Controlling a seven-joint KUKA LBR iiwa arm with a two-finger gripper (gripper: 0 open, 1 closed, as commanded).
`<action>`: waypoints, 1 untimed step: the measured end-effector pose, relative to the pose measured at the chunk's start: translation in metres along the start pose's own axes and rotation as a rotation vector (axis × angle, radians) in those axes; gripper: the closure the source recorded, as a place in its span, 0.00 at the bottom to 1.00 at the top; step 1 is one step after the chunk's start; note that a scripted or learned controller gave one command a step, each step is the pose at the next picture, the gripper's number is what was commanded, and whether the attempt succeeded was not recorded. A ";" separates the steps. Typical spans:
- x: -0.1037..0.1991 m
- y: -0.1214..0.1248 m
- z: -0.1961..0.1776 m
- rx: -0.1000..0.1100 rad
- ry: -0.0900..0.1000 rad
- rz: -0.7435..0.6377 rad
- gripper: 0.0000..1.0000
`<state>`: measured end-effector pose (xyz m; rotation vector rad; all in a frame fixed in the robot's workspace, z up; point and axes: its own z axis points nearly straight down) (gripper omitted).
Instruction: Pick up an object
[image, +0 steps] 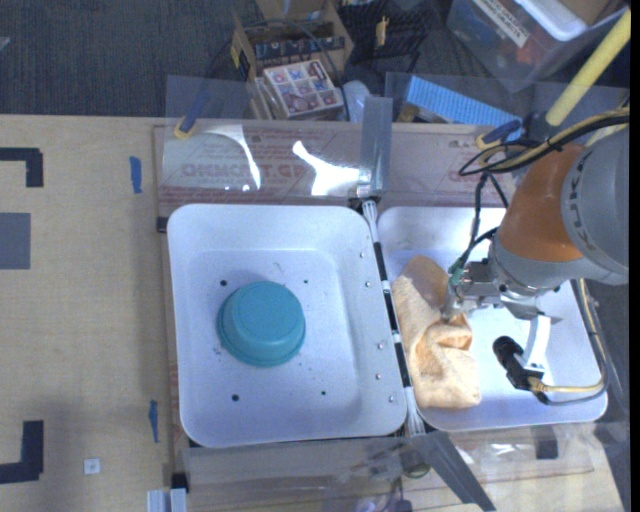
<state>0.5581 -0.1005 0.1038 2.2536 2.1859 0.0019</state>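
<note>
One camera looks down on the bench (80, 300) from above, at a slant, so the far edge sits near the top of the frame and the near edge at the bottom. It stands far enough back to take in both bins whole: the left bin (200, 240) fills the middle, the right bin (580, 400) lies toward the right edge. The arm (560, 220) enters from the right side and partly covers the right bin's far corner. Beyond the bench's far edge the view reaches the floor and clutter (295, 70) behind it
</note>
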 end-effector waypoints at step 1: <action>0.038 0.038 -0.117 0.001 0.000 -0.047 1.00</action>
